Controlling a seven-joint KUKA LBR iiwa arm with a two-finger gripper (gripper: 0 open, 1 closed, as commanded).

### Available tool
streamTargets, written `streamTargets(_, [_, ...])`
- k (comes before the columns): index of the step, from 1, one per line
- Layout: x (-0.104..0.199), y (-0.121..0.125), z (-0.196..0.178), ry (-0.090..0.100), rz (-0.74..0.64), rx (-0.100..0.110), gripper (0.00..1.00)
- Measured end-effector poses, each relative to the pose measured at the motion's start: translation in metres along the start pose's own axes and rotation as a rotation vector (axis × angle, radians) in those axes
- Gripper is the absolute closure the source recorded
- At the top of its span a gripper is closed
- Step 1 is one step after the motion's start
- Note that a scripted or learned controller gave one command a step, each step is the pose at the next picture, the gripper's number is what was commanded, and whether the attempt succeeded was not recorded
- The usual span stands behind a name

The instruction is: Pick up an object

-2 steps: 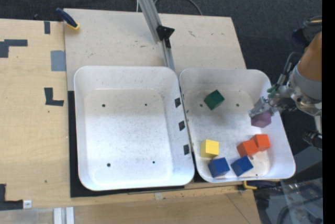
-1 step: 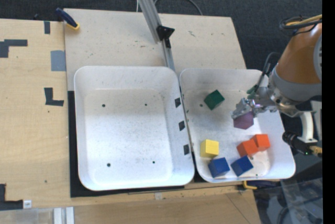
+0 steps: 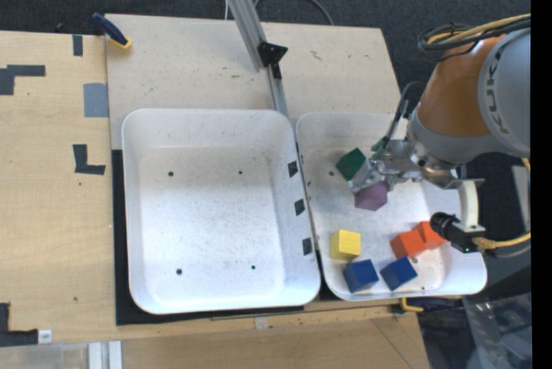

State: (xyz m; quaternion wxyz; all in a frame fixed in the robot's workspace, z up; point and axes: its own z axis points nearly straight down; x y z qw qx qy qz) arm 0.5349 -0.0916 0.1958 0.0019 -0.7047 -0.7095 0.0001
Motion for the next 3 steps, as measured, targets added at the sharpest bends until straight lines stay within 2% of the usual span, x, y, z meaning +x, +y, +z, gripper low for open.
streamTargets(2, [0.090,0.005,-0.009,-0.001,0.000,0.000,1.00])
streamTargets(3, [0.154,0.006,-0.011,0.000,-0.002,0.000,1.00])
